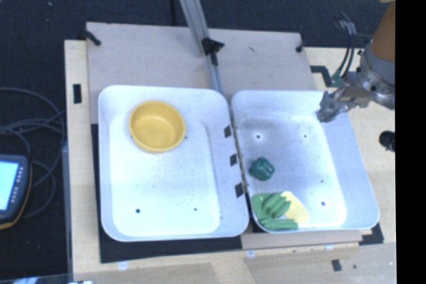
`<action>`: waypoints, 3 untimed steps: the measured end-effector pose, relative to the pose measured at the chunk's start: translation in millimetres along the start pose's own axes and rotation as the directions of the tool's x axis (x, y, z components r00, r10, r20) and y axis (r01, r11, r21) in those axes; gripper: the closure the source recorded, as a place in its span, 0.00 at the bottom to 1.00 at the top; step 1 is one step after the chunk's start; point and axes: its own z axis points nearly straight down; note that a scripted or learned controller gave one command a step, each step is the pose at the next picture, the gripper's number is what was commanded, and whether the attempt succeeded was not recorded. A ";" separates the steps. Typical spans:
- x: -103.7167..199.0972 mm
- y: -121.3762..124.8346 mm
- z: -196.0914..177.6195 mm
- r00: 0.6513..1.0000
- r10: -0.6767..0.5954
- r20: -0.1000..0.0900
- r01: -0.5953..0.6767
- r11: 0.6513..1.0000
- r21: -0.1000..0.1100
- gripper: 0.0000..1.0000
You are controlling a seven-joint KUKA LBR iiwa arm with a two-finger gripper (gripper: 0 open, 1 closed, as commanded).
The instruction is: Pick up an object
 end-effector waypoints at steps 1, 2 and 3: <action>54.7 17.8 -0.2 1.000 -0.001 0.000 0.001 1.000 0.001 1.00; 99.2 23.1 14.0 1.000 0.001 0.000 -0.001 1.000 0.002 1.00; 151.5 30.7 17.0 1.000 0.000 0.000 0.000 1.000 0.001 1.00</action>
